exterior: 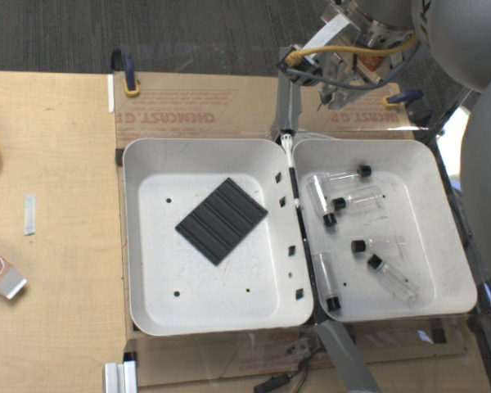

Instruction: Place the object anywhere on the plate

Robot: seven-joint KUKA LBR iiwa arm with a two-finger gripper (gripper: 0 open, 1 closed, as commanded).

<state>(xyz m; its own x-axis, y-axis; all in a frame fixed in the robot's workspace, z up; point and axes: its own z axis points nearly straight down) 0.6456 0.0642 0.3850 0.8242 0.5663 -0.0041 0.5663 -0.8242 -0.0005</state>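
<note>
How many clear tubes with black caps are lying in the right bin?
6, all in the right bin: far, left, middle, centre-right, near right, near left. Clear ones may hide.

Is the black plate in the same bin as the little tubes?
No, the plate lies alone in the left bin, while the tubes lie in the right bin.

Bright, even overhead light; soft shadows, sharp focus, slight glare at right.

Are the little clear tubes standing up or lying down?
Lying down. The clear tubes all rest flat on their sides on the floor of the right bin, black caps pointing in different directions.
</note>
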